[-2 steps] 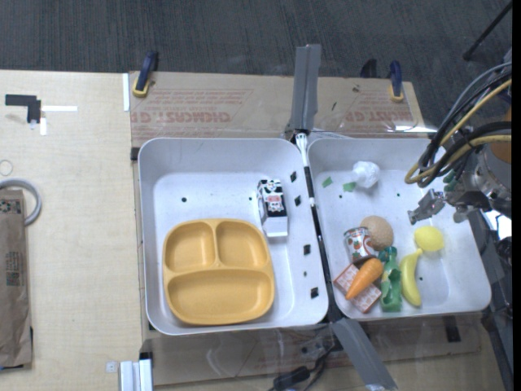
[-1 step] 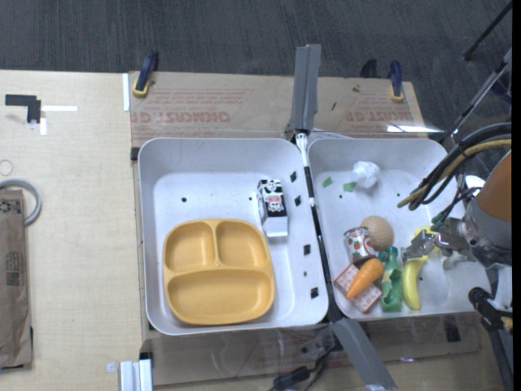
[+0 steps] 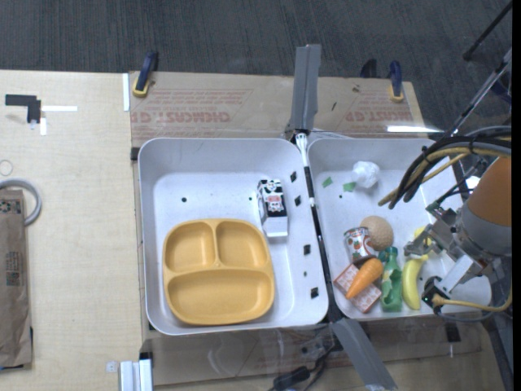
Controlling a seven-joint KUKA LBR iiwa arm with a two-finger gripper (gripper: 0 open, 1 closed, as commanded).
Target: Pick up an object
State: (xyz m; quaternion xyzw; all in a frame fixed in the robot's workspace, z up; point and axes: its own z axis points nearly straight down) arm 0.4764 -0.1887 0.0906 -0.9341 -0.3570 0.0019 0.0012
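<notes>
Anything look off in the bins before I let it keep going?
Nothing spilled or damaged. The carrot, banana and green bottle are jumbled close together in the right bin, which may crowd a grasp.

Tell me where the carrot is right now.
The carrot lies in the right bin, near its front edge, between the green bottle and a small can.

- Bins (image 3: 155, 218): plain white, black specks on the left floor.
- Tray (image 3: 218, 269), lower centre: mustard yellow, unpatterned.
- Carton (image 3: 273, 206): white with a black-and-white print.
- Carrot (image 3: 365, 276): orange.
- Bottle (image 3: 392, 281): green.
- Banana (image 3: 411, 282): yellow.
- Ball (image 3: 377, 231): tan.
- Wad (image 3: 365, 173), upper right bin: white.
- Cardboard (image 3: 203, 104), top: brown with red lettering.
- Clamps (image 3: 146, 73): blue and yellow.
- Arm (image 3: 488, 206), right edge: grey, orange band, black cables.
</notes>
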